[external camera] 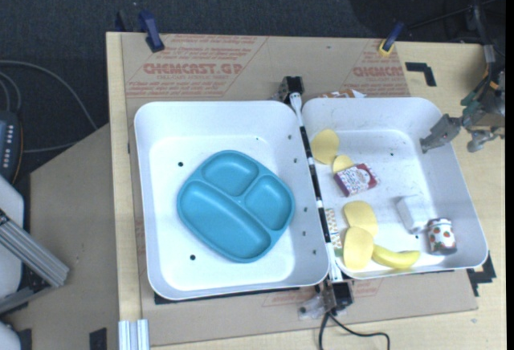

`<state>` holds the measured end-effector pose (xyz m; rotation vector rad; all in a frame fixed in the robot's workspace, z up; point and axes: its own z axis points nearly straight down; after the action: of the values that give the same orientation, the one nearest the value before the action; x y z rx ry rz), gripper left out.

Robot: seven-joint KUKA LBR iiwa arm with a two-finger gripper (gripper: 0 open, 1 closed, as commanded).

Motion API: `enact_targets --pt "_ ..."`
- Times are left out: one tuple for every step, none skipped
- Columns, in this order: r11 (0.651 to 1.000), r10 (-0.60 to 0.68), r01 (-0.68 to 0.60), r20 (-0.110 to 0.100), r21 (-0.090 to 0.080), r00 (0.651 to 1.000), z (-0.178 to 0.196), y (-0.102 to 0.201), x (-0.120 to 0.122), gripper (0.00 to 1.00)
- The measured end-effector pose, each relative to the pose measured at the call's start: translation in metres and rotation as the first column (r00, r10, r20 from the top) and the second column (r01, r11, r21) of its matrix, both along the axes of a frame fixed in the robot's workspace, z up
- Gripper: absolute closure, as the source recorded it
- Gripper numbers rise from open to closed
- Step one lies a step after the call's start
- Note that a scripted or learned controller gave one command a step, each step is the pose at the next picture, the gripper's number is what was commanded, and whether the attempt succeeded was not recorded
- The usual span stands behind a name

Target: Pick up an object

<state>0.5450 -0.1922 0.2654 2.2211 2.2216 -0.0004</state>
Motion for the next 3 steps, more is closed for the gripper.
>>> enact_targets --pt "1.0 0.001 -0.001 -0.001 0.001 1.0 -0.091 0.063 -0.006 0.0" --pt "1.0 -0.001 0.001 -0.001 0.001 1.0 -0.174 0.075 -0.038 0.0" --pt "1.0 -0.002 0.002 0.001 -0.002 1.0 -0.181 0.099 -0.066 0.0"
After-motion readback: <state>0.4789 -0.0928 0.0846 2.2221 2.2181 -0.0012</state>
